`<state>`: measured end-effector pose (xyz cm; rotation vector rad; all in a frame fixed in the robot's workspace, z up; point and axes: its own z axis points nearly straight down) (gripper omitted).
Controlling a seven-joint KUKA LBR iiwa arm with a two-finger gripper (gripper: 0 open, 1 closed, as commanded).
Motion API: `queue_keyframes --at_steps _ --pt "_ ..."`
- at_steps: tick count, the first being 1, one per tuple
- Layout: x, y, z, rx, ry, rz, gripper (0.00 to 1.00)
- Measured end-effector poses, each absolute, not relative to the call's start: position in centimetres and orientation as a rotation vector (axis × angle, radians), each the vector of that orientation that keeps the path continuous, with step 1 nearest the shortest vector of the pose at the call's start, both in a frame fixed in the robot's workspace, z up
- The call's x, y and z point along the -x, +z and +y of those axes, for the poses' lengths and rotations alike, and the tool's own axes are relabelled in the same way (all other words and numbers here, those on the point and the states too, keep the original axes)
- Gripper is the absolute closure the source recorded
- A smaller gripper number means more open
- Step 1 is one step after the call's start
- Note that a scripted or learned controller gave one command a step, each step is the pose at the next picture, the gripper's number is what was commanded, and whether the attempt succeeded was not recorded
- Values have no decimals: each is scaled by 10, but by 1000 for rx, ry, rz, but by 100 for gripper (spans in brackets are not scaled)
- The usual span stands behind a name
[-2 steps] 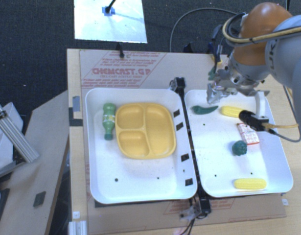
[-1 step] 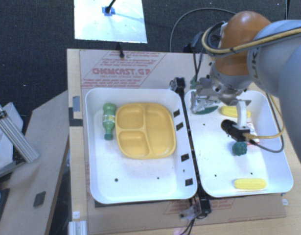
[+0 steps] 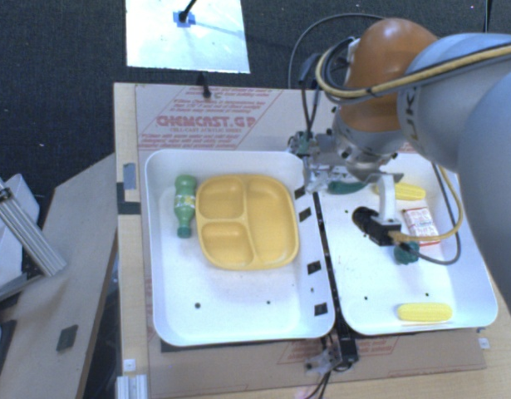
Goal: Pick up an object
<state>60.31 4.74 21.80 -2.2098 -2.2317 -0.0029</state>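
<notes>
Teal object [image 3: 348, 188]: right bin [image 3: 454, 310], far left corner, just beneath gripper [image 3: 326, 175]; finger state cannot be told. Bench board [image 3: 207, 119] printed "CHEMCAST GP".

My own grey arm with its orange band [image 3: 405, 81] runs off the right edge and covers the far right corner of the right shallow white bin [image 3: 355, 306]. My wrist hides my jaws, so I cannot tell how they stand. A teal object [image 3: 348, 187] peeks from under my wrist, mostly covered, its shape unclear. The small red-and-white packet [image 3: 420, 222] bears print too small to read. A grey metal frame [image 3: 18, 223] is cut off at the left edge, below the desk.
</notes>
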Motion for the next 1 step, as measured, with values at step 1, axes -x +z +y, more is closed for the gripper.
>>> queue_keyframes --at_steps 1 --pt "-579 214 88 2209 0 -2230 100"
